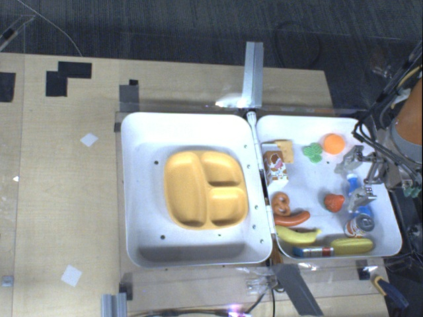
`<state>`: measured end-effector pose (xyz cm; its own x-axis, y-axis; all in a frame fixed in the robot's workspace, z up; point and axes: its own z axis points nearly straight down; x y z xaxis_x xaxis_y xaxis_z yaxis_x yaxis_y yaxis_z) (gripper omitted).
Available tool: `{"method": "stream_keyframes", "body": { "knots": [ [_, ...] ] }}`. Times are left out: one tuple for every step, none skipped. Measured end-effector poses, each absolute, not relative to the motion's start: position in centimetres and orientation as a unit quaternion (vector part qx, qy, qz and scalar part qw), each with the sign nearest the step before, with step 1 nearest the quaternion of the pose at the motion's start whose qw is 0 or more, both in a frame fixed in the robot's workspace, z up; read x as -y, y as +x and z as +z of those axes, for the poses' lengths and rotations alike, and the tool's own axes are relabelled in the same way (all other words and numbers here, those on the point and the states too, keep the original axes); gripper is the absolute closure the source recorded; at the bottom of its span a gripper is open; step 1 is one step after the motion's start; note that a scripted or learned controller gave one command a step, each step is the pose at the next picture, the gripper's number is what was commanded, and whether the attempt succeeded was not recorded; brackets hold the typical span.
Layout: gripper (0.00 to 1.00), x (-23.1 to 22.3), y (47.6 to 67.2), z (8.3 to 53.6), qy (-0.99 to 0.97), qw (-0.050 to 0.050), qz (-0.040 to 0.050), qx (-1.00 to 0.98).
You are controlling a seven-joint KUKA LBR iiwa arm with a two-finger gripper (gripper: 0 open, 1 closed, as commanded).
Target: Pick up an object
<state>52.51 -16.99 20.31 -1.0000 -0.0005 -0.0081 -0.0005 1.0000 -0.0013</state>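
left bin (142,177): holds yellow divided tray (203,189), lying flat near its middle; surface (59,177): pale wood, black squares (66,76) near far left edge; metal post (254,74): upright behind the seam between the bins

Likely a lab: bench (59,177) with white bins (135,177).

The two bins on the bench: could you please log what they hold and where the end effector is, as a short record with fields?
left bin: yellow divided tray
right bin: orange ball, green toy, banana, red sausage, pretzel, can and other small items
end effector: over the right bin's right side, above a blue item
grasp: cannot be judged
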Motion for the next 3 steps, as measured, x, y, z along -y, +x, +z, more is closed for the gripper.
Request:
{"method": "stream_keyframes", "body": {
  "knots": [
    [0.00,17.3,49.7,9.7,0.006,0.005,-0.0010,-1.000],
    [0.00,18.1,49.1,9.0,0.171,0.007,0.0000,-0.985],
    [0.00,20.6,49.0,12.4,0.219,0.005,-0.0004,-0.976]
  ]
}}
